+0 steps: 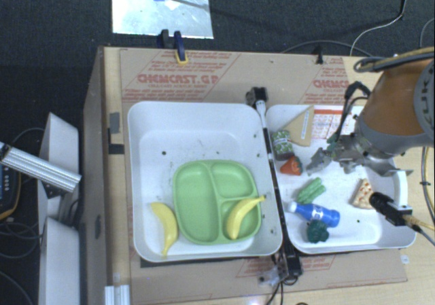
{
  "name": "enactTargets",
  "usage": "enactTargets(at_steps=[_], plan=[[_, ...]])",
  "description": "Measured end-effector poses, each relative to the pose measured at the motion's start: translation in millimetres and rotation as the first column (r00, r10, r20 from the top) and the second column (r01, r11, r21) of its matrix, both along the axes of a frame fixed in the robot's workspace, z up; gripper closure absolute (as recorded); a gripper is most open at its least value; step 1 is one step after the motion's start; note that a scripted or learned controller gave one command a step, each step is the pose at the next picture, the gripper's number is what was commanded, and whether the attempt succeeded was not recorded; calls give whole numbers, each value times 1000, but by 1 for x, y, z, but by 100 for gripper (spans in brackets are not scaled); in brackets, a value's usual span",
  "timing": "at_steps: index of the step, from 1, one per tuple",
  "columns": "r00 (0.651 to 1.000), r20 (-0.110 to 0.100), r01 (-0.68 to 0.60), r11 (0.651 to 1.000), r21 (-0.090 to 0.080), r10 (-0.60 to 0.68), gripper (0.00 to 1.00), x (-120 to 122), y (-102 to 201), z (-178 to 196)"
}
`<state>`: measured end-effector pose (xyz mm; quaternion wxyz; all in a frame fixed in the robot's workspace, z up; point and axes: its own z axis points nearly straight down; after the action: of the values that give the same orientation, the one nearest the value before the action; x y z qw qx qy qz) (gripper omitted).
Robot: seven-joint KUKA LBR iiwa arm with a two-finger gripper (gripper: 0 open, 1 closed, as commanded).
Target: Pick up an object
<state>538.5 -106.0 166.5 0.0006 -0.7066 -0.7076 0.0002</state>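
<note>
Approach step. Jaws (321, 158) over right bin (391, 236), above the green piece (310, 191) (nearest target); cannot tell how they stand. Next: descend squarely onto it, close.

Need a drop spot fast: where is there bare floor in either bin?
Left bin: wide bare strip behind the green plate. Right bin: crowded with small items, the pincer over its middle; a small gap lies between the blue bottle and the cracker.
</note>
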Motion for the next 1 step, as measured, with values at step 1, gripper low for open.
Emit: enactTargets(at_steps=[1], plan=[[1000,3,1,1000,0,-1,0,-41,-6,-82]])
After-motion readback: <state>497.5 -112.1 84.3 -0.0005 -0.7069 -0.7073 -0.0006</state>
